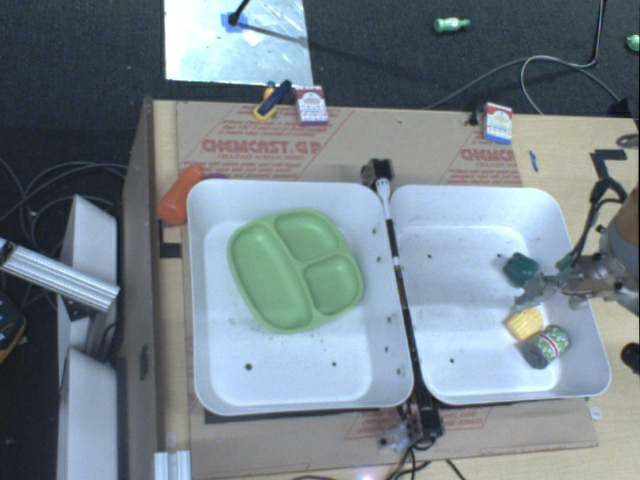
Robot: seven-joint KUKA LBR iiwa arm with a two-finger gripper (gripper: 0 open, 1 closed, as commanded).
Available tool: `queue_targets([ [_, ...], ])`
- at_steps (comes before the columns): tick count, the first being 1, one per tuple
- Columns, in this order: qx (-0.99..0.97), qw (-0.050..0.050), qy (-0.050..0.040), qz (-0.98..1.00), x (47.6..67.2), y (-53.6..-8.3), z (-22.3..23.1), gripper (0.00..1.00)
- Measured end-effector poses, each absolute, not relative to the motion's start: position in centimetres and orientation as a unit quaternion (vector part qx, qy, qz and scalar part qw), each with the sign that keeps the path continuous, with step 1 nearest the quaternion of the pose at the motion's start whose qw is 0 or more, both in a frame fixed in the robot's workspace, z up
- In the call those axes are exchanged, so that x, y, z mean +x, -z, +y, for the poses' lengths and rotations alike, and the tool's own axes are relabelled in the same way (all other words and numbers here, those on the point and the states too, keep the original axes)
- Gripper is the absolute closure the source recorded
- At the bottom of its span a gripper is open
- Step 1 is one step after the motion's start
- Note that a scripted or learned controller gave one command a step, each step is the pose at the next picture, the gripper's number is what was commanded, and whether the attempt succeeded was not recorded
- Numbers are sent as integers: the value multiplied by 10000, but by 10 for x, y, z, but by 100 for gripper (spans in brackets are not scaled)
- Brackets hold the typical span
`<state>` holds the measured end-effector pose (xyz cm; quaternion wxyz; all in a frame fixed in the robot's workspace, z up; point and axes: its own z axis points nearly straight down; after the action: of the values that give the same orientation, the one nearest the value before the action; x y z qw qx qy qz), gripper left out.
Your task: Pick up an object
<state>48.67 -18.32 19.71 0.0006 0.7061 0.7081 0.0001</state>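
The right bin (470,218) holds three small objects near its right side: a dark teal block (519,266), a yellow piece (524,322) and a small green-labelled can (548,345) lying on its side. My gripper (556,280) reaches in over the bin's right rim. It sits just right of the teal block and above the yellow piece. Nothing can be seen held in it. The grey arm (612,268) behind it hides part of the bin's right wall.
The left bin (220,368) holds a green divided plate (295,268). An orange object (178,193) lies at that bin's upper left corner. Two small red-and-white boxes (312,105) (497,123) and a yellow-black tool (271,98) rest on the bench's far edge.
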Motion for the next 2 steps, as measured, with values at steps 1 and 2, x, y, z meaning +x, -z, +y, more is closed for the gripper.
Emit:
queue_targets([
  [1, 7054, 5, -4, 7088, 537, -172, -206, 0],
  [2, 7054, 7, -8, 7088, 591, -153, -206, 0],
])
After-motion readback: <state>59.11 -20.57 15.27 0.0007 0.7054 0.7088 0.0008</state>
